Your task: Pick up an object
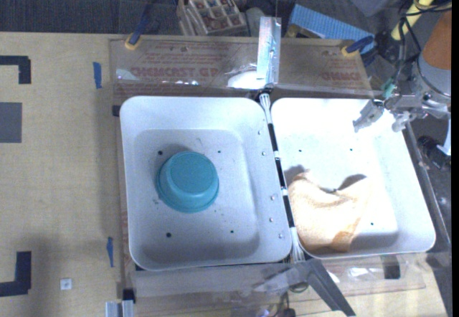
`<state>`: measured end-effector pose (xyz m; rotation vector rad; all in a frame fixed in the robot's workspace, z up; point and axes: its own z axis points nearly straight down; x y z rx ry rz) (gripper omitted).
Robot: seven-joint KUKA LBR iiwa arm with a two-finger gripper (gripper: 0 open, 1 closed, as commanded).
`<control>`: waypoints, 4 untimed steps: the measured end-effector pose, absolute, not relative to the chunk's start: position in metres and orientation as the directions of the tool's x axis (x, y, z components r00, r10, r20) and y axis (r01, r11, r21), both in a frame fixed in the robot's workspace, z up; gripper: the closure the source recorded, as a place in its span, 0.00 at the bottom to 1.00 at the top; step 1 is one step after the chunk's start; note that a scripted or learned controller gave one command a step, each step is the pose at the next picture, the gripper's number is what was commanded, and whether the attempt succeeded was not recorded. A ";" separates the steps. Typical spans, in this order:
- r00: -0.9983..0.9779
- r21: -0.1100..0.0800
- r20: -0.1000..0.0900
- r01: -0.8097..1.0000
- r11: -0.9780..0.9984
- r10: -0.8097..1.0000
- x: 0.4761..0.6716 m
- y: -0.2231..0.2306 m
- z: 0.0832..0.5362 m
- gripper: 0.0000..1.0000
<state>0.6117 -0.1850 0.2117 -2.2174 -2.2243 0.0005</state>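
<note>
A tan cloth (326, 214) lies crumpled in the front left part of the right bin (401, 186), against the wall between the bins. Along its top edge runs a dark patch (346, 183). In the left bin (143, 129) a teal bowl (188, 181) sits upside down near the middle. My gripper (380, 119) hangs over the back right corner of the right bin, well above and behind the cloth. It stands open with nothing between its fingers (363, 116).
Low cardboard walls (193, 64) stand behind both bins, and a box of clutter (211, 3) lies beyond them. Cables and the arm (437, 43) crowd the right edge. Bare wooden bench (57, 165) stretches to the left.
</note>
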 end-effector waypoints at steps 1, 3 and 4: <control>0.076 -0.002 0.000 0.997 -0.076 0.997 0.574 -0.208 0.179 0.00; -0.038 0.014 -0.003 0.999 0.038 0.999 0.518 -0.186 0.099 1.00; -0.126 0.002 -0.001 0.992 0.126 0.992 0.552 -0.146 0.196 1.00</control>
